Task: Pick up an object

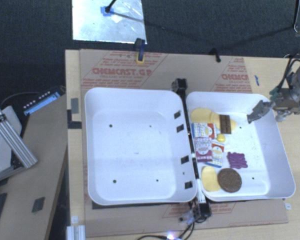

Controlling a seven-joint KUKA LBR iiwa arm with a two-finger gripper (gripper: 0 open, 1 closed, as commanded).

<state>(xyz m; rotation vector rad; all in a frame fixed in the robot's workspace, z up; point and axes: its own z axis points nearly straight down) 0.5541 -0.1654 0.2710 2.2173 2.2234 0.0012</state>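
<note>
The approach step is judged to be under way: nothing is being held, and a descent onto one object is being called for next.

Nearest the camera, at 6 o'clock in the right bin (277,181), a brown disc (230,180) is lying, touching a yellow piece (209,178) at its 9 o'clock. A purple cluster (237,160) is resting just beyond, toward 12 o'clock of the disc, apart from the rest and judged the easiest target. Printed packets (206,143) are stacked along the bin's 9 o'clock wall. Further back, a second yellow piece (202,115) and a brown bar (225,123) are lying side by side, touching.

The left bin (135,144) is sitting beside the right one on the surface (50,149).

Farthest, at 2 o'clock of the right bin, the end effector (255,112) is being held over the bin's back corner, well apart from every object. Whether it is released or clenched cannot be told. A move toward 7 o'clock, then downward, is being required.
</note>
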